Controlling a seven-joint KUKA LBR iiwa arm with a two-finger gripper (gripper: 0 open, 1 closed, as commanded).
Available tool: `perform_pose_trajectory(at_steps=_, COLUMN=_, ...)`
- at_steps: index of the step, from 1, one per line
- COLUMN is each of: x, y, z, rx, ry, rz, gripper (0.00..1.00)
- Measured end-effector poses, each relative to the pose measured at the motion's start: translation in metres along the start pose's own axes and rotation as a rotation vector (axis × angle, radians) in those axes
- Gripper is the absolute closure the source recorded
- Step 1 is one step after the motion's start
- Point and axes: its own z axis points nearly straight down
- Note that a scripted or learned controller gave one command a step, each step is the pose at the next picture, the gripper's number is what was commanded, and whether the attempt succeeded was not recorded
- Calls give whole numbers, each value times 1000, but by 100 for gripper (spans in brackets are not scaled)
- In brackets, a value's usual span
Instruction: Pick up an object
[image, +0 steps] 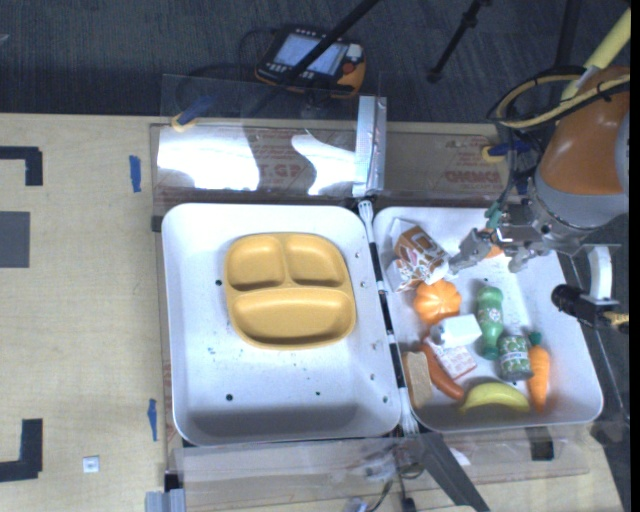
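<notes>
- The left bin (190, 330) sits in the middle of the frame and holds a yellow divided tray (290, 288).
- The right bin (575, 330) holds the objects close together — a snack packet (418, 256), a small orange pumpkin (437, 300), a green bottle (490, 318), a banana (493, 397) and a carrot (539, 373).
- The gripper (492, 248) hangs over the upper part of the right bin, at the right of the frame — I cannot tell if the jaws are open or closed.

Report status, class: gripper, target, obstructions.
Gripper over right bin, nothing seen in it. Bottle, pumpkin, banana, carrot crowded together. Yellow tray in left bin.
</notes>
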Motion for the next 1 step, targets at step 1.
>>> perform_pose_trajectory(at_steps=1, x=0, y=1, z=-10, rx=-3, ry=0, rz=0, gripper=100)
